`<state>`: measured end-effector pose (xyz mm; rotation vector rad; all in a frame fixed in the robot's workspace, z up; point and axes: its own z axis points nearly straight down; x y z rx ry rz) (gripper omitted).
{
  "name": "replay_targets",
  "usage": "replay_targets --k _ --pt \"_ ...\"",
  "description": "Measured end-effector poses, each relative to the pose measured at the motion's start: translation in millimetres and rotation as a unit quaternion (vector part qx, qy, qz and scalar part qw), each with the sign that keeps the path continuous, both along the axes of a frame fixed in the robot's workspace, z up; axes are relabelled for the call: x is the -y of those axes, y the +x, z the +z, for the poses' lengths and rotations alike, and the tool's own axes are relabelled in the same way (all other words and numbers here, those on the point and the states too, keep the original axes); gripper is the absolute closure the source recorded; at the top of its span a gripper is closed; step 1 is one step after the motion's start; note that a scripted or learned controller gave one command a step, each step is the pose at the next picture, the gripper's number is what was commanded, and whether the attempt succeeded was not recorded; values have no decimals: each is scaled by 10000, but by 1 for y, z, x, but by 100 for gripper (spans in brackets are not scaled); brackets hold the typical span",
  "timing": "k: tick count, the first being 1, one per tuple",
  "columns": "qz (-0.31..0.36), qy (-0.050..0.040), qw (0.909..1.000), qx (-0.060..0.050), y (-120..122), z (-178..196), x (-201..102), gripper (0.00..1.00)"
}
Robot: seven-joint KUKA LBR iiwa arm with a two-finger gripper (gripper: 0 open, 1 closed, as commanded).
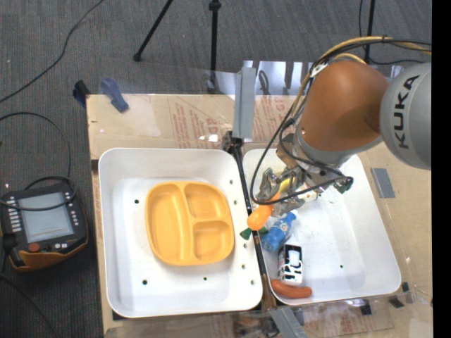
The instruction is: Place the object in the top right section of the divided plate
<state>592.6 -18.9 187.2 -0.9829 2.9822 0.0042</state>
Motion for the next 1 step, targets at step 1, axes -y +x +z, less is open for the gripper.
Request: replay_targets --k 1 --pt "613 -2 9981 -2 -23 0 -64 100"
